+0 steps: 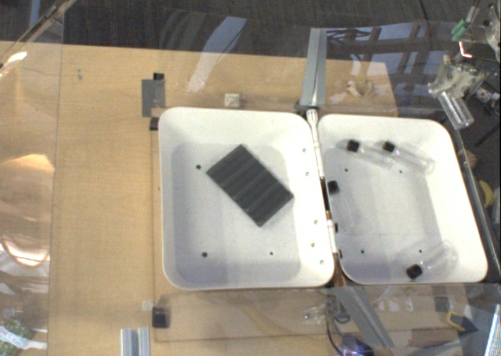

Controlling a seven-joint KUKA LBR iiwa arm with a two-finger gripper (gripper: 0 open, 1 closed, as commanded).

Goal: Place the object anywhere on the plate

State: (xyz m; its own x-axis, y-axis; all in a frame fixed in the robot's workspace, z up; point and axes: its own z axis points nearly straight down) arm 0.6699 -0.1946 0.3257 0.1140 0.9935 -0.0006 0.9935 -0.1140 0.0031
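A dark grey ridged square plate (pixel 250 185) lies turned at an angle in the middle of the left bin (pixel 180 268). In the right bin (pixel 470 268), two clear tubes with black caps (pixel 391 155) rest near the far wall. Another clear tube with a black cap (pixel 427 262) sits in the near right corner. A small black piece (pixel 332 187) lies by that bin's left wall. My gripper (pixel 460 92) hangs at the top right, beyond the right bin's far right corner and well away from the tubes and the plate.
The two bins touch along a metal divider (pixel 315 124). Small black blocks (pixel 157 79) (pixel 160 317) stand on the wooden bench (pixel 94 190) near the left bin's corners. A clear panel covers the bench's left side.
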